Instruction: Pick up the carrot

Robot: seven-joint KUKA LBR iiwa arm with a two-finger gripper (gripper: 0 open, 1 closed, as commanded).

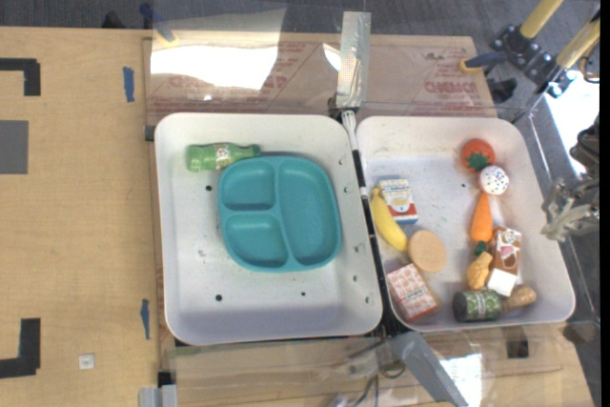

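Hanging just outside the right rim of the right bin, the gripper shows as a pale, blurred metal shape. Open or shut: cannot tell. Nothing is seen in its grasp.

Nearest to it inside the bin, the carrot lies on the floor, orange, long axis running roughly toward and away from the camera. It is clear of the gripper. At its far tip is a white speckled ball, touching or nearly so. Beyond that is a red tomato.

Just beside the carrot's near end stands a brown-and-white carton, with a white block and a yellow-orange piece below it. A dark bottle with a green label lies along the near wall.

Further left in the same bin:
- a round tan biscuit
- a banana by the dividing wall
- a small white carton touching the banana
- a red-and-white box near the front corner

The left bin holds a teal divided plate. A green bottle lies on its side at the plate's far-left corner.
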